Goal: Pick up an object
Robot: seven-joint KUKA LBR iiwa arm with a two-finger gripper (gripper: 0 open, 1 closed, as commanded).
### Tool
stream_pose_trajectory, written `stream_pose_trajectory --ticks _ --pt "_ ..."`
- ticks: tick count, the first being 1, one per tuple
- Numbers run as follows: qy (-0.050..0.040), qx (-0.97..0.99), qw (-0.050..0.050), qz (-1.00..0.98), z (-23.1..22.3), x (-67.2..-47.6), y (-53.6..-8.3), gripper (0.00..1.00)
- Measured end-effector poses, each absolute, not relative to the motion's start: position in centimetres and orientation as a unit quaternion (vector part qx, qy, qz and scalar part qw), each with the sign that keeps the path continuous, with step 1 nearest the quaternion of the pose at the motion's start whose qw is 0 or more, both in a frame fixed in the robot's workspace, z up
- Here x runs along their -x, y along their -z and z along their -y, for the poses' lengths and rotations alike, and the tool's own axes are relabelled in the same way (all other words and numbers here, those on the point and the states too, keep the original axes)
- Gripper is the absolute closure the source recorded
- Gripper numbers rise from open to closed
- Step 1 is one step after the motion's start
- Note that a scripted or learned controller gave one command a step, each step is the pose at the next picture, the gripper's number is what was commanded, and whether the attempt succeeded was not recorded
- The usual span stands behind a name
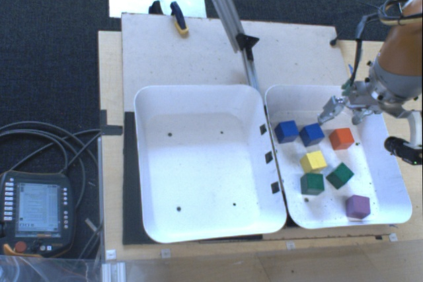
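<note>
Camera view from above takes in a pale wooden counter [291, 53] standing on dark carpet [53, 43], with two shallow white bins side by side on it. The arm [400, 53], grey with an orange band, comes in from the right, and its hand [344, 109] hangs over the upper part of the right bin [396, 205]. Its fingers are spread apart with nothing between them.

Just below the hand lie the cubes: a blue cube [311, 134] almost under the near fingertip, another blue cube [286, 131] to the left of that, and an orange cube [341, 138] just below and to the right. Further down from the hand sit a yellow cube [313, 160], a dark green cube [312, 183] touching it from below, a second green cube [340, 176] and, lowest of all, a purple cube [357, 206]. None of them is lifted; all rest on the bin floor.

Well to the left of the hand is the left bin [205, 162], its floor marked by a few dark specks. A slanted metal pole [225, 3] rises from between the bins toward the top edge. Far to the lower left a teach pendant [36, 211] lies on the carpet with black cables [46, 142] looping around it.

The arm is cut off at the right edge, so most of it goes unseen. A small yellow-handled tool [178, 18] at the far end of the counter is too small to identify.
</note>
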State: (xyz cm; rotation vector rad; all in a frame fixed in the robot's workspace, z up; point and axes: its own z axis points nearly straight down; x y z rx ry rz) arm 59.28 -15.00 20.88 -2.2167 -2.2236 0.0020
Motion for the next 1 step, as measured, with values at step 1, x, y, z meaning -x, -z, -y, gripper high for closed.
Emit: stream_pose_trajectory --ticks 1 --pt "-0.0009 0.707 0.001 0.708 15.53 -58.94 -16.52 0.0"
